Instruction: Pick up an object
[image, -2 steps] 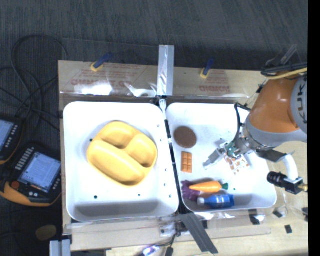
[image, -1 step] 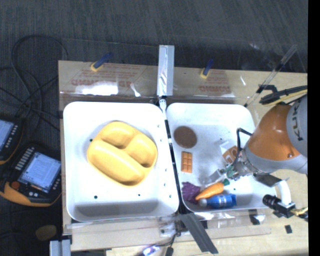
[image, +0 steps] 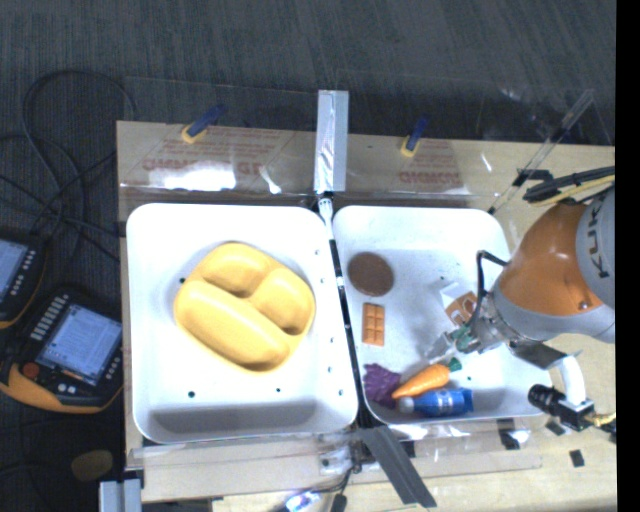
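Camera view gives you the whole bench (image: 140, 150) from above, two white bins side by side on it. The left bin (image: 160, 400) carries your biggest item, a fat yellow bread-like lump (image: 243, 305) sitting about centre. The right bin (image: 420, 225) is where the arm (image: 550, 280) has reached in, grey with its orange band, covering the bin's right side.

Next down in size, you've got a blue bottle (image: 438, 403) lying on its side at the near wall, and an orange carrot (image: 422, 380) lying tilted just above it, touching or nearly so. A purple clump (image: 378, 381) sits against the carrot's left end. A round brown disc (image: 370, 272) lies near the bin's upper left, with a small orange waffle-like bar (image: 373, 323) just below it, apart from it.

The gripper (image: 462, 338) sits low at the arm's left edge, just above and right of the carrot's green tip. A small tan and orange scrap (image: 460, 303) lies just above it. You can't tell from here whether the claw is spread or clenched, it's too small and cluttered.
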